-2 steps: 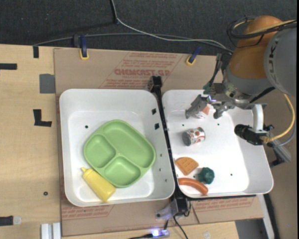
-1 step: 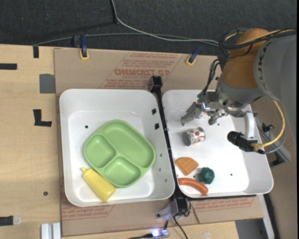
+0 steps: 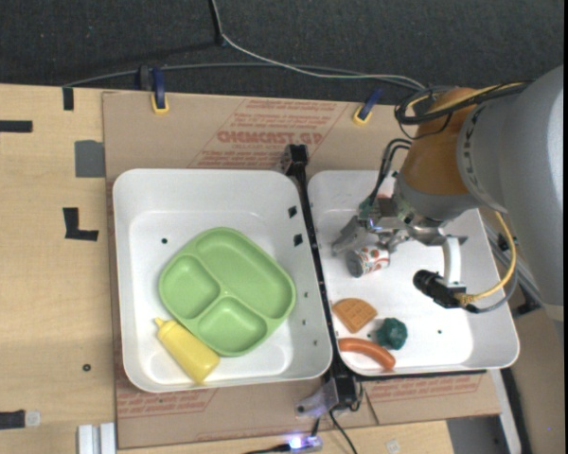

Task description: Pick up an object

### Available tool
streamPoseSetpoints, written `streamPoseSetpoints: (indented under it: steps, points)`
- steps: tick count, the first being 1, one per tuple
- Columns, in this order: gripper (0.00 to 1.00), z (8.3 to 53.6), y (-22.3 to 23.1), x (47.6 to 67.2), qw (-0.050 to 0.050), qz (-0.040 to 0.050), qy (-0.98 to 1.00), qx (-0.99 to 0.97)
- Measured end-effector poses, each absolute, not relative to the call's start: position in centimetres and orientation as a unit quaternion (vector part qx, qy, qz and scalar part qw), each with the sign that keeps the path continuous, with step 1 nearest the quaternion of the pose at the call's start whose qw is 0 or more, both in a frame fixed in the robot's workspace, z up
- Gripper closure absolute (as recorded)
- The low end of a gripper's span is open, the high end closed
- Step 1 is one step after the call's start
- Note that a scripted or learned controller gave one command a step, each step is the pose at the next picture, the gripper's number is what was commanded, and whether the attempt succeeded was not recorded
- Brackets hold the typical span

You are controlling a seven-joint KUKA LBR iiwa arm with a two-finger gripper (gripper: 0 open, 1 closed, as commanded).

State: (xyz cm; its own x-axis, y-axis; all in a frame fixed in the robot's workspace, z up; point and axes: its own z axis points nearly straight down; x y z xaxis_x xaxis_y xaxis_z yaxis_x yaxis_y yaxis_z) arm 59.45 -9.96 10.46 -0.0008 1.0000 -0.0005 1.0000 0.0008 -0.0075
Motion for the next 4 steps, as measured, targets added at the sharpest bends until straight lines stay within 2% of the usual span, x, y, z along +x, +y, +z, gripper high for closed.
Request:
streamPoseSetpoints:
  steps: [1, 2, 3, 4]
  points:
    - [0.0, 8.4, -9.9, 59.5, -0.001, 0.0005, -0.708, -0.707]
    - [1.0, 9.6, -9.9, 59.5, -0.002, 0.0002, -0.708, -0.706]
    - [1.0, 13.9, -9.3, 59.3, 0.0, -0.0006, -0.708, -0.706]
    - [1.0, 20.2, -9.7, 59.6, -0.002, -0.0013, -0.708, -0.707]
